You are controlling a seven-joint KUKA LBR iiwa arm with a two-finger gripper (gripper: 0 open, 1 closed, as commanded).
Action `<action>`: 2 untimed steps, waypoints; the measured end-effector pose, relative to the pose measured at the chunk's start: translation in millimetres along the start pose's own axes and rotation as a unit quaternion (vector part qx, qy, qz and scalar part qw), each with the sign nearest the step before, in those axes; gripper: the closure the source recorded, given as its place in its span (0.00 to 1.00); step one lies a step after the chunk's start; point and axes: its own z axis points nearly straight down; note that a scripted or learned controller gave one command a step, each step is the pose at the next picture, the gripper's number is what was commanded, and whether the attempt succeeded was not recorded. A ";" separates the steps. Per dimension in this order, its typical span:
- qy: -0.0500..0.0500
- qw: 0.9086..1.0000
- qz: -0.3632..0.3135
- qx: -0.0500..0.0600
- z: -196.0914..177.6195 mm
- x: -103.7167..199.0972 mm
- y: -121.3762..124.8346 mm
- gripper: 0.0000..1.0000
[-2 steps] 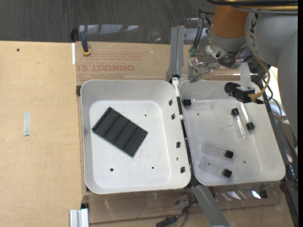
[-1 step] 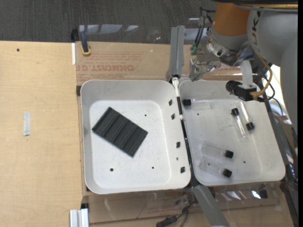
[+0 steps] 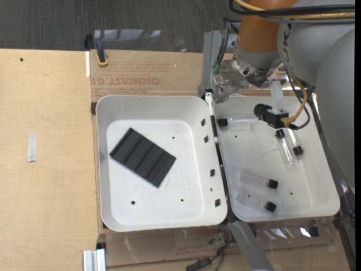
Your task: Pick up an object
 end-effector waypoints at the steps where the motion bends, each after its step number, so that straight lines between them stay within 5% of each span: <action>1: -0.001 1.000 0.000 0.000 -8.5 -1.2 0.1 1.00; 2: -0.002 1.000 -0.001 0.001 -16.7 -2.1 0.2 1.00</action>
